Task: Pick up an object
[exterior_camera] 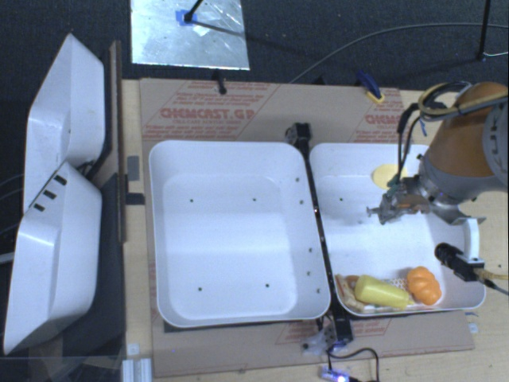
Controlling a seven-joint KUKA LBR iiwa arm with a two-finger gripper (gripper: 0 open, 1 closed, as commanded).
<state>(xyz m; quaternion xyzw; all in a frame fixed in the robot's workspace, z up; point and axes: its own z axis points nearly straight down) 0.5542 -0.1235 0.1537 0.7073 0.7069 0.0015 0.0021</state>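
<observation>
— What do you see, going from the left?

— The left bin [231, 229] has only its bare white floor. In the right bin [350, 189], along the near wall, you've got a yellow cylinder [382, 291] beside an orange pumpkin-shaped toy [424, 285].

— And the hand?

— The hand [390, 208] hangs low over the right bin's middle, well apart from both toys. You cannot tell its fingers' state.

A robotics lab: two white bins [231, 229] on a cardboard-covered bench [262, 106], loose cables [358, 46] over dark carpet, a metal plate [188, 22] at upper left
</observation>
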